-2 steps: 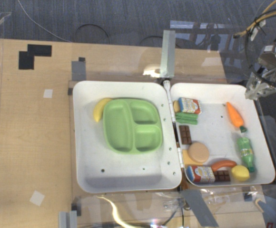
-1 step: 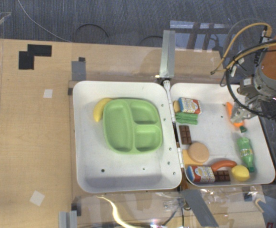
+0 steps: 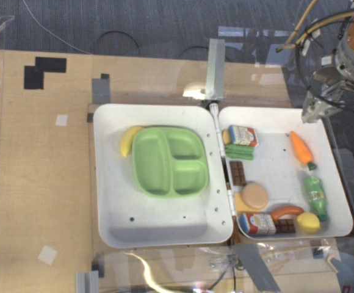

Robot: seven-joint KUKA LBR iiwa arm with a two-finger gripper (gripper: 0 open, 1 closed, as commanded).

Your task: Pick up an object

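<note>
**Gripper poised above the right bin's far corner**

The gripper (image 3: 317, 107) is seen over the far right corner of the right bin (image 3: 268, 163); nothing is grasped, and its opening cannot be told. Just below it a carrot (image 3: 301, 148) is found, with a green bottle (image 3: 315, 194) and lemon (image 3: 309, 223) nearer. A green plate (image 3: 168, 161) is held in the left bin (image 3: 113, 182), a banana (image 3: 127, 140) touching its edge.

The wooden bench (image 3: 36, 182) carries black tape patches (image 3: 41, 72) near its far left corner. A metal post (image 3: 215, 69) stands behind the bins, and yellow cables (image 3: 323, 8) arch above.
</note>
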